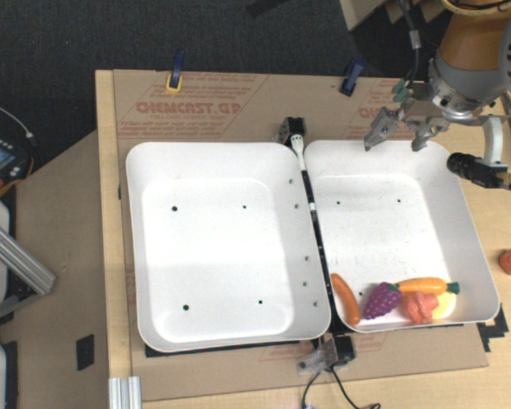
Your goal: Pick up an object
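Toy foods are lying clustered along the near edge of the right bin (460,228): a sausage (345,299), purple grapes (381,300), a carrot (426,285) and a red piece (418,307) beside something yellow (444,307). A small red object (509,262) is sitting on the tabletop (494,220) outside that bin. The left bin (145,228) is sitting alongside. Farther back, the pincer (399,141) is hanging over the right bin's far rim, fingers spread apart and gripping nothing.

blue clamp (352,76) | yellow clamp (175,77) | cardboard sheet (204,100) under bins | red thing (510,262) on bench
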Robot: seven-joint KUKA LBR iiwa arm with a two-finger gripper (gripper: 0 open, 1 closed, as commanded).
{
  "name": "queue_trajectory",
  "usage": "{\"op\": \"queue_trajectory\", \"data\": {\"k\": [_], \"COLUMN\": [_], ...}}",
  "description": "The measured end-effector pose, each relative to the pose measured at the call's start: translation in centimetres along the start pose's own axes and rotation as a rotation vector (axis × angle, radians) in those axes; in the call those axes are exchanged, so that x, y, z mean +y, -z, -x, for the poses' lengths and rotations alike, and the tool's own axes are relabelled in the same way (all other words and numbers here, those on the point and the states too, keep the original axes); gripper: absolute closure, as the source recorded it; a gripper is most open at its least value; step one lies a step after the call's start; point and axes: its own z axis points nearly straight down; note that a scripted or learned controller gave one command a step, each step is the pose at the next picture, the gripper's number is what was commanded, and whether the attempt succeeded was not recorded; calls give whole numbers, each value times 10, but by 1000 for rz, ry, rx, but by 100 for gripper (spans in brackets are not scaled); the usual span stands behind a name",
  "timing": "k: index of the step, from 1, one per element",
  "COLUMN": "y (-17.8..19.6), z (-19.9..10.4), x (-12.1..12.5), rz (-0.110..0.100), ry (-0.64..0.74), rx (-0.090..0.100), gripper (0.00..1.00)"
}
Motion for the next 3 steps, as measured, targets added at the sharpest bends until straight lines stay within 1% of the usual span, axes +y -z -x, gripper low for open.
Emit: {"op": "queue_trajectory", "data": {"k": [1, 2, 3], "y": [14, 36, 188], "z": [84, 113, 98], "x": [-54, -73, -116], "rz": [-2, 5, 20], "ry": [-8, -4, 0], "rx": [-2, -4, -7], "gripper": [0, 0, 0]}}
